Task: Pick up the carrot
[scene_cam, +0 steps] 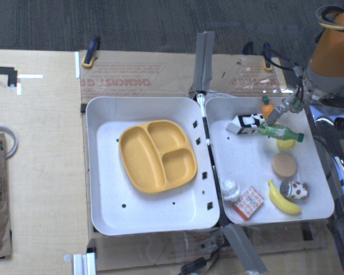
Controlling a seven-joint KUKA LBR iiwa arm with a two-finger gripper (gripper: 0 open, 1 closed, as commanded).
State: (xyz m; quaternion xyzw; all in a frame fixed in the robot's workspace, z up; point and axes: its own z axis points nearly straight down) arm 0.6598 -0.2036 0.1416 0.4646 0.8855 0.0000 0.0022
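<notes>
The carrot is a small orange piece with a green top. It lies at the back of the right bin, near the far wall. My gripper comes down from the upper right and its tip is right beside the carrot, on the carrot's right side. The grey wrist and orange band rise above it at the right edge. I cannot make out whether the carrot is between the tips or just next to them.
Crowding the carrot are a black-and-white carton, a green bottle and a lemon. Nearer the front lie a tan disc, a banana, a red box and a spotted can. The left bin holds a yellow divided plate.
</notes>
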